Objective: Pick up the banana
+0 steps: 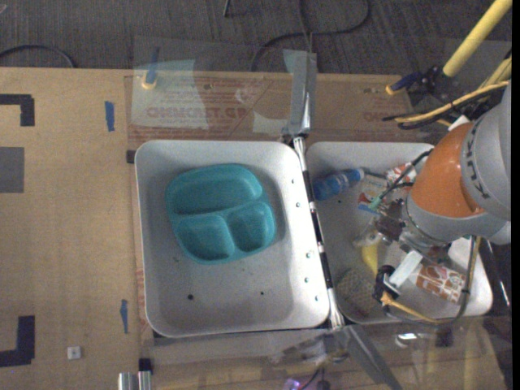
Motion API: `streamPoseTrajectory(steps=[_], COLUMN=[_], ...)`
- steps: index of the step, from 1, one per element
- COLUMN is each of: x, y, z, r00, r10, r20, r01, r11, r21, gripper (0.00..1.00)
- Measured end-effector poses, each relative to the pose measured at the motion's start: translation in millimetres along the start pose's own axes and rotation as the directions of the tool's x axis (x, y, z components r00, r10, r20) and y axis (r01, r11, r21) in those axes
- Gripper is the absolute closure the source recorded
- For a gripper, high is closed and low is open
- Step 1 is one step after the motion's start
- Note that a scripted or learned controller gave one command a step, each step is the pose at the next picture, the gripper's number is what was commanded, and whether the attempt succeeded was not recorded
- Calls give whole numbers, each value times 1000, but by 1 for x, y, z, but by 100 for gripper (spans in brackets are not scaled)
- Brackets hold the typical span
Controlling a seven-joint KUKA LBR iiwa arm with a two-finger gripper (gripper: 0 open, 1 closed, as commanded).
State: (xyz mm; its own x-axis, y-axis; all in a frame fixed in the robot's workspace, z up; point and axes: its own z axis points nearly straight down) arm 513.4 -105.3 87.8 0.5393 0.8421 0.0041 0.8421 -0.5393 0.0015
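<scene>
In the right bin (321,218), a small stretch of the yellow banana (370,257) shows near the middle. My arm covers the rest of it. The gripper (392,236) hangs low over that bin, just right of and above the visible yellow part, under the orange wrist band (443,181). I cannot make out whether it touches the banana.
The left bin (162,299) holds a teal divided plate (221,211). In the right bin, a blue bottle (335,183) lies at the upper left, a brownish pad (358,289) at the lower left and a printed carton (439,283) at the lower right. Cables trail at the bin's front edge.
</scene>
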Motion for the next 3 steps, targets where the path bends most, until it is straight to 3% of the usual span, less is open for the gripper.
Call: streamPoseTrajectory(steps=[1, 2, 3], x=[-5, -5, -29], y=[2, 2, 11], z=[-10, -10, 0], r00=[1000, 1000, 1000], r10=[8, 8, 19], r20=[4, 4, -1], r01=[-8, -8, -19], r11=[1000, 1000, 1000], r21=[-5, -4, -1], gripper=[100, 0, 0])
